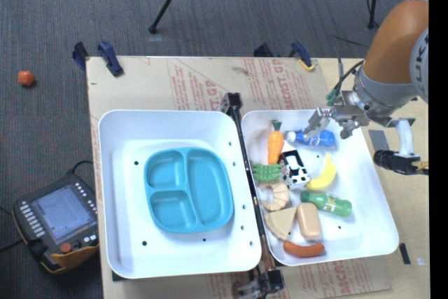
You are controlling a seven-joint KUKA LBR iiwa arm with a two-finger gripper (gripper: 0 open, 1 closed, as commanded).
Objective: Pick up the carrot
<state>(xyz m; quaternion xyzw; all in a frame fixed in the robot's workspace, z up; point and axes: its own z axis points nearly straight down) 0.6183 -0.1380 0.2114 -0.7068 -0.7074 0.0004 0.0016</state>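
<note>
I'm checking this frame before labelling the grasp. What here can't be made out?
- Gripper: too small and blurred to tell its finger state.
- Blue bottle: one end hidden by the gripper.
- Arm: cut off by the right edge.
- Carrot: in full sight, no contact discernible.

Bare bin floor lies left of the carrot (275,146), while a blue bottle (313,138) and green leafy toy (266,172) crowd its other sides.
</note>
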